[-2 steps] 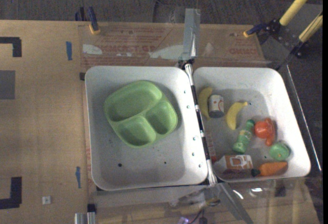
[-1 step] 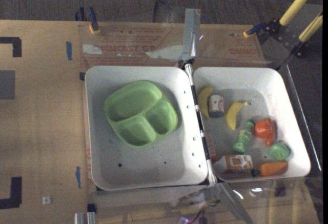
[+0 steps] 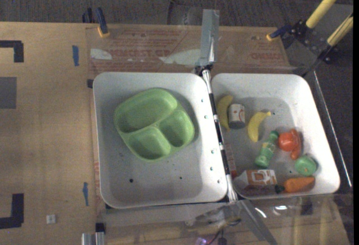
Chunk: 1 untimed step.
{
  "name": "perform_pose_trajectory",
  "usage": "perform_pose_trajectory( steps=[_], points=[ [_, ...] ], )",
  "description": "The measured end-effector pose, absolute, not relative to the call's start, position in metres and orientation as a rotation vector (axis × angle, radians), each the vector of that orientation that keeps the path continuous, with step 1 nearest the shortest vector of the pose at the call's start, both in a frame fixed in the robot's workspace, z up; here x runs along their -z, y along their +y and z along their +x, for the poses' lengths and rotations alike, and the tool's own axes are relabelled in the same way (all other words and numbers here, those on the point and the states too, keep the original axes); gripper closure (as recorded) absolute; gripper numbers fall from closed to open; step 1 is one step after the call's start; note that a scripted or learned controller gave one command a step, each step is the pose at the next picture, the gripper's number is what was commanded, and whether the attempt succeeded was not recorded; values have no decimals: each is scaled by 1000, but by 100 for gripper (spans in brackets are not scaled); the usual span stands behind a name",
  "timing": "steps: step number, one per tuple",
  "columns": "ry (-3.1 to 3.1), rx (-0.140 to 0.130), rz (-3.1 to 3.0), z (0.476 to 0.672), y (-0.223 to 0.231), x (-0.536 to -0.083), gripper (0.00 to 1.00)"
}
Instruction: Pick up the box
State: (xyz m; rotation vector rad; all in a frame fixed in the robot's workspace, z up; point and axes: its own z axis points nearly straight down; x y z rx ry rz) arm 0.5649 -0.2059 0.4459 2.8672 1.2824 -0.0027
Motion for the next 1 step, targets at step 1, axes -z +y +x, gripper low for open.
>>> perform_pose_trajectory(
  steps=[1],
  points=[
    [1283,3,2867,565,-205,-446,0]
  ],
)
